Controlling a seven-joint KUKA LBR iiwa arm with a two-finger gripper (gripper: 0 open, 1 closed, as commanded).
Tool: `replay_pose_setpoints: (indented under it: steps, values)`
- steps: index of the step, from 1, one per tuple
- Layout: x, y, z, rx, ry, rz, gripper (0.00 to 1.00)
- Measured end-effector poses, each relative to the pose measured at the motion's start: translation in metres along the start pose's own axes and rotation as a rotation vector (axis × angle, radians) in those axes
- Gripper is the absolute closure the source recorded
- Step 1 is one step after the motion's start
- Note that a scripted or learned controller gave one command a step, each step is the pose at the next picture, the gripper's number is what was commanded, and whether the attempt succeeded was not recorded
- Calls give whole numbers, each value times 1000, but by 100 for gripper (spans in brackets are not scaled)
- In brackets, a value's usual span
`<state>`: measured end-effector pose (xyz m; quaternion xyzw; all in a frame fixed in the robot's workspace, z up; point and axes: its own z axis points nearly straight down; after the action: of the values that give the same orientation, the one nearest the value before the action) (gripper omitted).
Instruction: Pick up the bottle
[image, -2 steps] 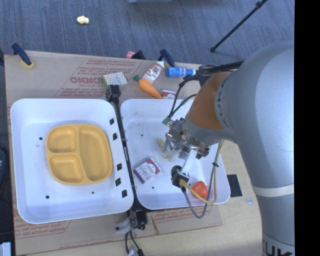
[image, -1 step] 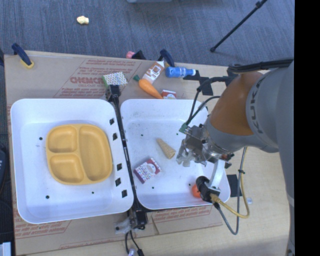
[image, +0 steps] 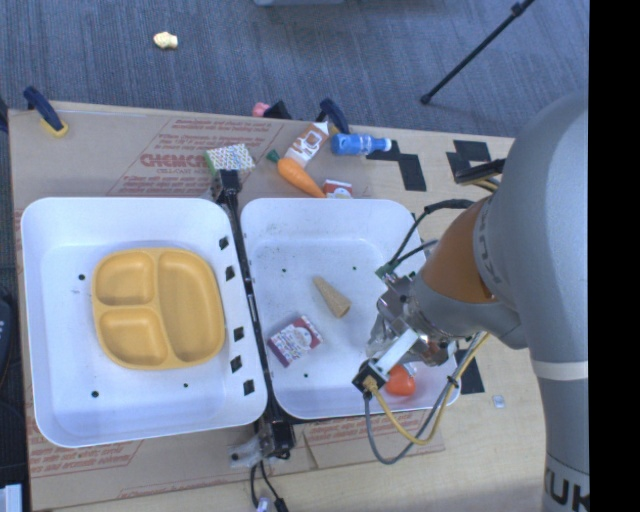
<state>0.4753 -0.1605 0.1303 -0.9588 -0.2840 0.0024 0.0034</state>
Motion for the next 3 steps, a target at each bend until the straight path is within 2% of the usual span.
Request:
replay_pose_setpoints:
  steps: [1,2,3]
  values:
    - [-27,42,-88,-3,2,160,100]
    - [0,0,-59,1,1,367,100]
    - [5,-4,-275,-6,3,340,100]
